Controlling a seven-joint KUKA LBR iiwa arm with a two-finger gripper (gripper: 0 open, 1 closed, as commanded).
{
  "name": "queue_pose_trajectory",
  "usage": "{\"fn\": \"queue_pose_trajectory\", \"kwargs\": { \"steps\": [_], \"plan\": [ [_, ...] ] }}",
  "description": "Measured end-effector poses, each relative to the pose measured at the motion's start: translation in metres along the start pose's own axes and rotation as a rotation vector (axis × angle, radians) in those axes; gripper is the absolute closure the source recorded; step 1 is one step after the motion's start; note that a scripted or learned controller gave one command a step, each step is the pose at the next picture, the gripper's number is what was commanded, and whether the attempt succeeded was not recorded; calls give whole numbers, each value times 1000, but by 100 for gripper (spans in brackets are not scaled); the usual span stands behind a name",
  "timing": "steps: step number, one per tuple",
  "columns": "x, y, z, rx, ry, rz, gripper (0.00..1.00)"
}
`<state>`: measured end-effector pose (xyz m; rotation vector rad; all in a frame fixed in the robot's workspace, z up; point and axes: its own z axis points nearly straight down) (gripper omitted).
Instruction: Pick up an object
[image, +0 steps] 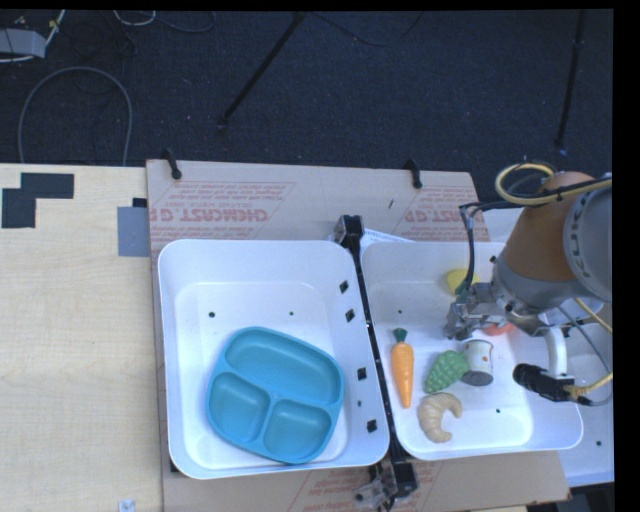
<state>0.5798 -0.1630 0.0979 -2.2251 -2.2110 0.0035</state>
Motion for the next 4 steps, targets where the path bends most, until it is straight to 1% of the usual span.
{"fn": "queue_pose_trajectory", "kwargs": {
  "steps": [1,2,3,4],
  "plan": [
    [3,10,-56,-8,-2,-8,100],
    [1,14,-120,-9,-3,-8,100],
    [-5,5,-175,-9,-3,-7,100],
    [43,-5,-175,-3,0,-10,100]
  ]
}}
